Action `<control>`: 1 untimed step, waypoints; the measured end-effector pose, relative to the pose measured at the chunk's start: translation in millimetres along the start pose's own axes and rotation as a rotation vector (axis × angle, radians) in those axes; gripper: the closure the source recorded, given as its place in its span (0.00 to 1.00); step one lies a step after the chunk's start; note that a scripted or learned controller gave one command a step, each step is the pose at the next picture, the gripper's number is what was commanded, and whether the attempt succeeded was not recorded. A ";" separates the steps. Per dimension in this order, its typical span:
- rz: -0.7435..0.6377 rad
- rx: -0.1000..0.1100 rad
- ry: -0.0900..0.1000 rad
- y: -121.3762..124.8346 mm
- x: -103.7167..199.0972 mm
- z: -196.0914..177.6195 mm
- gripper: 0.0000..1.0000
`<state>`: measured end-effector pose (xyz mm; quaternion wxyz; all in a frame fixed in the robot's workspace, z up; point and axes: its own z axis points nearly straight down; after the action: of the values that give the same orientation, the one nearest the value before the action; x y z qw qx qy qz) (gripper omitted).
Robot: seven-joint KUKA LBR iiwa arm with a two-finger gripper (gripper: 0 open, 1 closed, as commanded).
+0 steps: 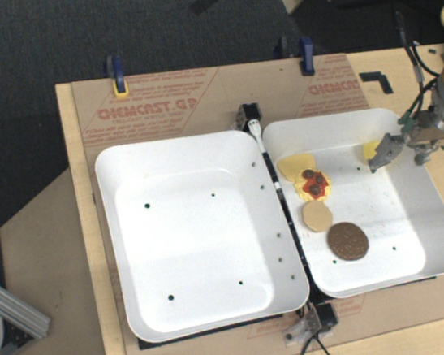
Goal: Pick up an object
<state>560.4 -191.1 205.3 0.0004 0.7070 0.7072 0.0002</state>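
At three o'clock, over right bin [429,254] rim: gripper [388,151], finger state impossible to tell, nothing seen pinched. Just beside tip: small yellow piece [371,148]. Toward nine o'clock within same bin: pale yellow piece [296,166], red-topped yellow item [315,185], tan disc [318,216], brown disc [348,241] at six o'clock.

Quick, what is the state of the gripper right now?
Gripper: over the right bin, beside a yellow piece; open or closed cannot be told.
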 end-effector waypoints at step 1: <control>-0.004 -0.002 0.002 30.1 66.5 120.5 0.00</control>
<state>590.6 -124.6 84.8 0.0006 0.7058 0.7084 0.0015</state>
